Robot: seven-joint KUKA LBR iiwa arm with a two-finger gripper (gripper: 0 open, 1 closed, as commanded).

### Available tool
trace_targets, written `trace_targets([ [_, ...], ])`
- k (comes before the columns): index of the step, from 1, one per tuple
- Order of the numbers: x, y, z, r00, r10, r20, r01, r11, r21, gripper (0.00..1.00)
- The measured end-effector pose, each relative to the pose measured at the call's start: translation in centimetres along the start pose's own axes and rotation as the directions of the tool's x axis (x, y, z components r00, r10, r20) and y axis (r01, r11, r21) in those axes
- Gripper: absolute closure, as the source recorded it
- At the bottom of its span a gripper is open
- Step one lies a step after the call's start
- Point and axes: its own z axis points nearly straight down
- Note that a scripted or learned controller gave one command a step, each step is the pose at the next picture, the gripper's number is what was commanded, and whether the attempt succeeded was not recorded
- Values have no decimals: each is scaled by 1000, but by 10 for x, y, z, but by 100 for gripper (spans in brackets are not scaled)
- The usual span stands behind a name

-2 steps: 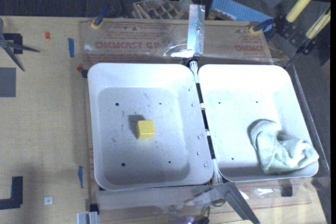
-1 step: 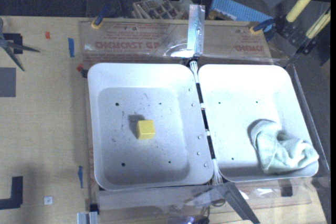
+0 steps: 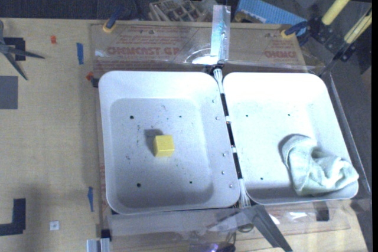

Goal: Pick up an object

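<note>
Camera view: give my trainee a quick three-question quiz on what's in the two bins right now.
1. True or false: the yellow block lies in the left bin.
2. What sits in the right bin? A) crumpled white cloth B) red ball C) metal can
3. Fill in: the cloth lies toward the bin's near-____ corner.

Key: 1 true; 2 A; 3 right.

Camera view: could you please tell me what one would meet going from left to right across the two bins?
Left bin → yellow block → seam between the bins → right bin → crumpled white cloth.
</note>
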Motion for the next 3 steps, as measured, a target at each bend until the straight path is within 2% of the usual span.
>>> trace_targets([
  [1,3,-1,-10,1000,-6,1,6,1000,-2,100],
  [2,-5,0,20,883,-469,-5,469,883,7,100],
  [3,-5,1,9,883,-469,-4,469,883,4,100],
])
